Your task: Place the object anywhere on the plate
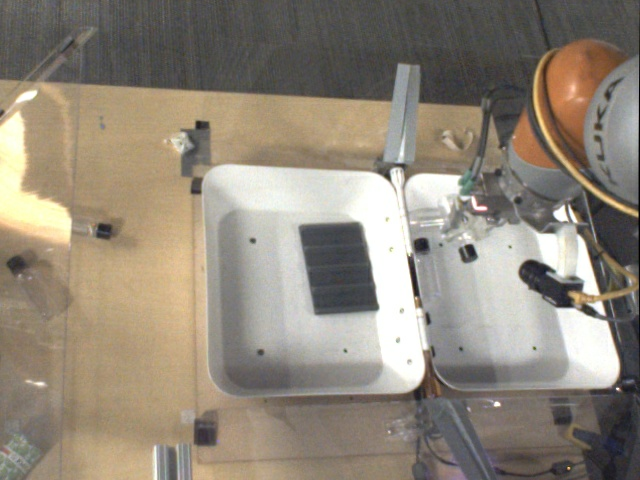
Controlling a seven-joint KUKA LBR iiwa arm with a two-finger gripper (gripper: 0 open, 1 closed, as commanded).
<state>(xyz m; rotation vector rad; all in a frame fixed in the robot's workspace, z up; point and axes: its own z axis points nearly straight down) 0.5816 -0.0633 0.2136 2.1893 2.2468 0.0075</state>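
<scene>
Pale wood desk (120,368) under a fixed overhead camera, with grey carpet (280,18) along the far edge: we look down on two shallow white bins set side by side, their inner walls touching. The left bin (230,298) carries the plate (340,268), a dark grey rectangular slab ribbed into four bands, lying flat and slightly askew near the middle of the bin floor.

The arm (590,108), grey with an orange band, reaches in from the right over the far part of the right bin (520,363). Its gripper (470,213) hangs low over that bin's far left corner; we cannot tell how far open it is, nor whether it has hold of anything.

Just beside the gripper, on its near side, we see a small dark object (467,253) on the white floor of the right bin, well apart from the plate. It is tiny, blocky and near black, too small for us to make out more. A second dark speck (421,245) sits close to the bin's left wall, and something pale and translucent (445,218) shows by the gripper.

A grey post (403,118) stands behind the seam between the bins. A small vial (100,230) lies on the desk at far left.
</scene>
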